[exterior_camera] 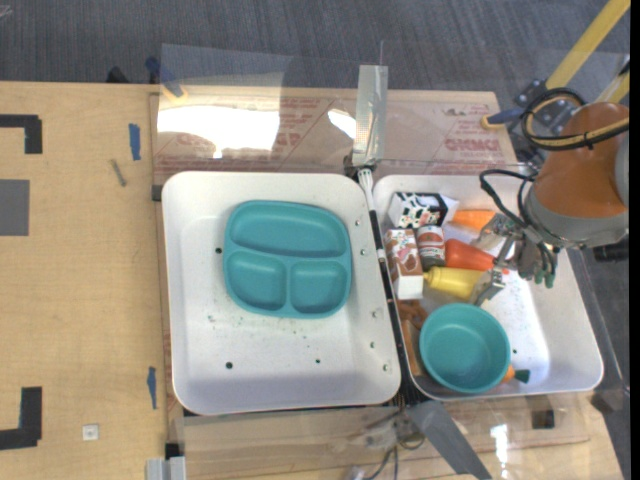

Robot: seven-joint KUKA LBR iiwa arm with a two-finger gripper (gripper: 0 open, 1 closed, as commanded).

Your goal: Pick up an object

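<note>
Over the right bin (575, 353) my tool (503, 264) hangs low, reaching in from the right under the orange band (592, 163) of my arm. Its fingers (492, 286) stand apart, with nothing between them that I can make out. Just left of the tool, nearly touching its tips, lies a yellow bottle (452, 282), and just above that an orange carrot (468, 256) lying crosswise. Farther left of the tool sits a small brown bottle (430, 245), then a red and white carton (404, 260) against the bin's left wall. Up and to the left of the tool rests a black and white spotted box (419, 209), with another orange piece (473, 217) beside it. Below the tool and a little left stands a teal bowl (463, 345), upright, its rim near the yellow bottle. A small orange bit (519, 375) peeks out at the bowl's lower right.

Well to the left of the tool, across the divider, the left bin (200, 358) holds a teal tray (288, 258) with three compartments, lying flat. Both bins sit on my wooden counter (70, 298).
</note>
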